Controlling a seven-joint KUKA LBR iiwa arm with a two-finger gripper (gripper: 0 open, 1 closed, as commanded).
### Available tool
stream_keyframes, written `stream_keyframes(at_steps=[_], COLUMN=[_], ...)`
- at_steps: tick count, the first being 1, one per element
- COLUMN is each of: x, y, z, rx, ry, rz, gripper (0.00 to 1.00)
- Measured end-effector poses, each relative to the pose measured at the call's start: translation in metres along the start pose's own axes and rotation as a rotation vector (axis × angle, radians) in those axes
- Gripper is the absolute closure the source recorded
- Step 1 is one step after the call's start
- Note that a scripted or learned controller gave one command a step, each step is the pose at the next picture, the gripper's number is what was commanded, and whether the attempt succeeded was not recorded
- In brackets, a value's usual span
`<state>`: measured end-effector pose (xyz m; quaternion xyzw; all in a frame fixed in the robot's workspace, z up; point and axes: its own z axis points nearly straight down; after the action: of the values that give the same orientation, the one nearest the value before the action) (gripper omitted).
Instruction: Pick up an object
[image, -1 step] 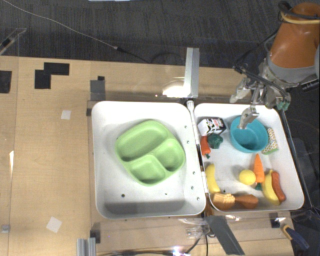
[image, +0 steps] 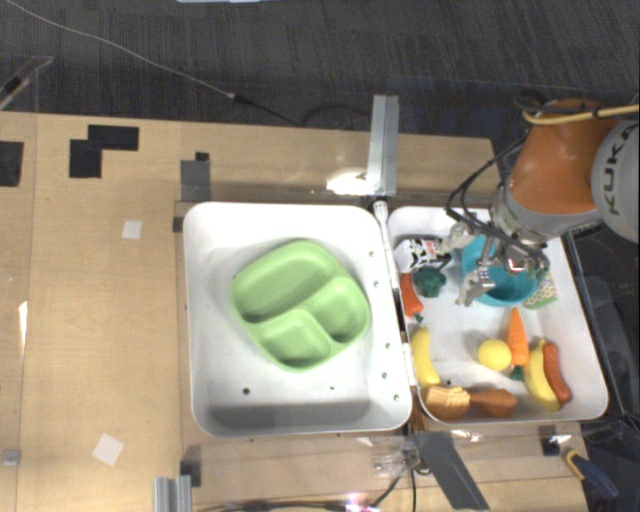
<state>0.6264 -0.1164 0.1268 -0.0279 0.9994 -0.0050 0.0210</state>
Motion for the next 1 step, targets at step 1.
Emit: stream_keyframes(at_steps=[1], x=[0.0176], y=[-0.0169], z=[0.017], rx=[0.003], ry=[-0.01], rz=[-0.063], gripper=[0.0])
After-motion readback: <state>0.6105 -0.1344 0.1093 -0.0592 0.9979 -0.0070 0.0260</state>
